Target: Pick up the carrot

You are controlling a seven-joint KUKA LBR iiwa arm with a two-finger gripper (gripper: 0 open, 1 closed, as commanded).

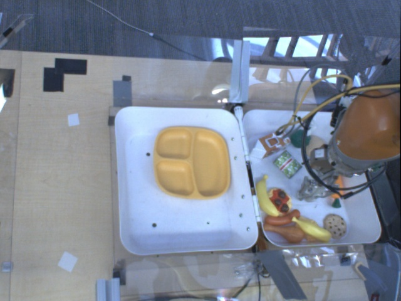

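Observation:
The carrot lies in the right bin near its right wall. Just a short orange piece and a green tip toward the front are visible, since the arm covers the rest. My gripper hangs low over the bin floor just left of the carrot, under the orange wrist band. Nothing visible sits in the gripper, and I cannot make out whether it touches the carrot.
The right bin also holds a brown-and-white carton, a green box, a banana, a pizza slice, two sausages, a yellow piece and a cookie. The left bin holds a yellow divided plate.

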